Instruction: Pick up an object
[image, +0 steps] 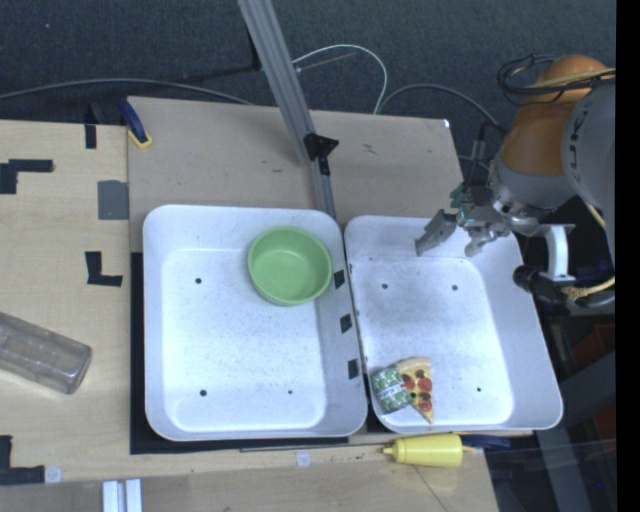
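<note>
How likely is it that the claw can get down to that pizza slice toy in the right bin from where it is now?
Probably yes. The claw hangs over the far edge of the right bin, and the pizza slice toy lies in its near left corner with bare floor between. The bin wall close beside the toy could crowd one finger.

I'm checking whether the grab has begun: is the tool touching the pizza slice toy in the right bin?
Apart. The camera view shows the tool over the right bin's far edge, the pizza slice toy in its near-left corner, bare floor between.
</note>
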